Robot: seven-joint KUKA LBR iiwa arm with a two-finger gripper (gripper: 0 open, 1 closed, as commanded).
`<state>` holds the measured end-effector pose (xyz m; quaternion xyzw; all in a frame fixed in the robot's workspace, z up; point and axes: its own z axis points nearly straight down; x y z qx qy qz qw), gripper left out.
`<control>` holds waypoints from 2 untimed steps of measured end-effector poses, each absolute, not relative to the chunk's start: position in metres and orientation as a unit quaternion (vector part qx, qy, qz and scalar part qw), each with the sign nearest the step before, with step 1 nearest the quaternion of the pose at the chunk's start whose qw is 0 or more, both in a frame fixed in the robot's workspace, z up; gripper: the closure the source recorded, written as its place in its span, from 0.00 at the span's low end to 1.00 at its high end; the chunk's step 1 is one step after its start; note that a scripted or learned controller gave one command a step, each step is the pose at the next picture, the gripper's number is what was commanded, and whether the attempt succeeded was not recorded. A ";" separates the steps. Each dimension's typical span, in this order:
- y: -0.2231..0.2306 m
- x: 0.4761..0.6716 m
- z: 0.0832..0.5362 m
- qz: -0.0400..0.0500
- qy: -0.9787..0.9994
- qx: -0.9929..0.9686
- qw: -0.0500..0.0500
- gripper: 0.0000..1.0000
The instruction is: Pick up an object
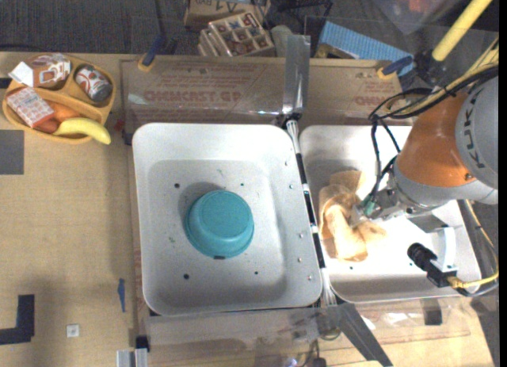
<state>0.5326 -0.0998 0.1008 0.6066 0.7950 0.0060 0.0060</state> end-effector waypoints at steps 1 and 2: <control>-0.057 0.507 0.182 -0.001 0.826 0.564 -0.001 1.00; -0.057 0.507 0.183 -0.001 0.826 0.564 -0.001 0.00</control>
